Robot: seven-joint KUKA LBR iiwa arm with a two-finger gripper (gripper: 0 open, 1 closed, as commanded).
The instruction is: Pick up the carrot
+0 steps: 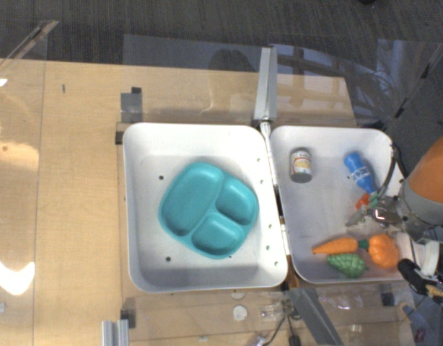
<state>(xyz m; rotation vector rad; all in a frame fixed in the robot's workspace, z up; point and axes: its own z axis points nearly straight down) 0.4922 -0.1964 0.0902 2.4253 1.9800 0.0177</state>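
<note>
Carrot (336,246) lying in right bin (315,215), just left of and below gripper (373,213), finger spread perhaps narrow, cannot tell, nothing visibly held

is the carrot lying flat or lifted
Lying flat: the carrot rests on the right bin floor beside a green toy.
</note>
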